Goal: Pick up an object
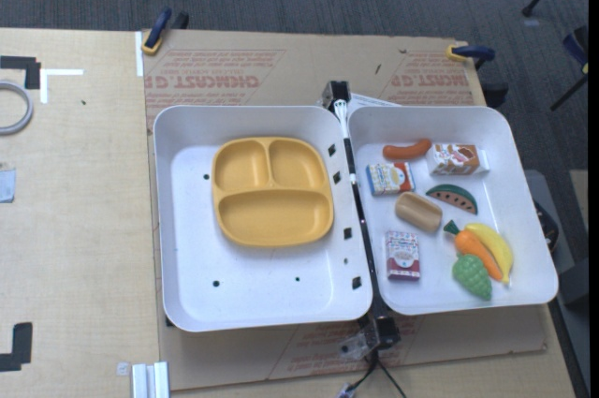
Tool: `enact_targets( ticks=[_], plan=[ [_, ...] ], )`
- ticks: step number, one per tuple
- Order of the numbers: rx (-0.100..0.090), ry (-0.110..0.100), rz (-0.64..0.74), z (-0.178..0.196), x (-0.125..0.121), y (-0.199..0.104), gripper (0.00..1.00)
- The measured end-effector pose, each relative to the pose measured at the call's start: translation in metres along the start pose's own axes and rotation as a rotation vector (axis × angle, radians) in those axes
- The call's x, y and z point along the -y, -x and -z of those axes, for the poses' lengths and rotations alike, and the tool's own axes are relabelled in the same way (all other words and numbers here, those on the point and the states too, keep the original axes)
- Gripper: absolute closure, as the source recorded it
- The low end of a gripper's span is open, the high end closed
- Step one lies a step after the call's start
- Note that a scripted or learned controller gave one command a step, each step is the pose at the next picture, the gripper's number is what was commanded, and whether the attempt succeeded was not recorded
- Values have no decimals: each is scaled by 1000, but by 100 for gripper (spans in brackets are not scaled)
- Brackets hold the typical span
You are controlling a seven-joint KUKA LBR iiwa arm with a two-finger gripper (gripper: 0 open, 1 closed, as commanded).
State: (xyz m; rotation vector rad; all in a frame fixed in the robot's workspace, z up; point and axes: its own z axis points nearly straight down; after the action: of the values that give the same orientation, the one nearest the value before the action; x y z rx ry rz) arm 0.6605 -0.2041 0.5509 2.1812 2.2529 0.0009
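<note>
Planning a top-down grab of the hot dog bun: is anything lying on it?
Nothing visible lies on the bun. The watermelon slice and cartons sit close around it, apart.

plate (273, 191) in left bin (178, 228)

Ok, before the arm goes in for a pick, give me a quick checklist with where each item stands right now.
1. Objects available in the right bin: ok, about eight toy foods lie there.
2. Isolated target: ok, the small red carton lies apart from its neighbours.
3. Crowded corner: not ok, banana, carrot and green piece touch.
4. Left bin: ok, it bears the yellow divided plate.
5. Gripper state: cannot tell.
6. Bins seated side by side on the bench: ok.
</note>
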Motion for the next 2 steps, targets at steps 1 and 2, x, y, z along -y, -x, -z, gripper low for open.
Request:
enact_targets(
  ticks=[1, 2],
  plan=[
    [2, 2, 3, 9, -1, 0, 100],
    [3, 4, 5, 18, -2, -1, 100]
  ],
)
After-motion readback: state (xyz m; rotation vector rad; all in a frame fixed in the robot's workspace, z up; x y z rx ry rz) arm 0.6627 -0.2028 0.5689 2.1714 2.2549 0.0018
